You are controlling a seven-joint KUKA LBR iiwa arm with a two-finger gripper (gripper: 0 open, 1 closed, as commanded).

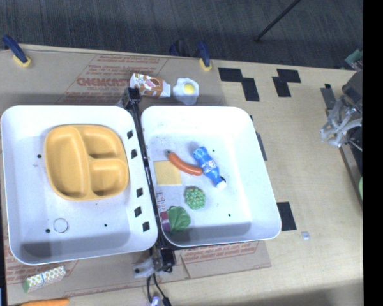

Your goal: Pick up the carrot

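1. Tray (86,160), yellow and divided, is sitting in the left bin (22,190), well apart from the job; I am not expecting trouble there.
2. I am seeing the carrot (184,164) lying flat and slanted in the right bin (260,171), near its middle.
3. I am worrying about crowding. A yellow slice (168,173) is lying just beside the carrot's lower edge, and a blue bottle (209,166) is pressing close at its right end, so a descent landing slightly right is likely grabbing or shoving the bottle instead.
4. I am also judging the carrot slim and low, so a closing grip may be sliding over it.
5. I am watching the tool (337,127) hanging over the table at the far right, well apart from the carrot. I cannot tell whether it is apart or together.
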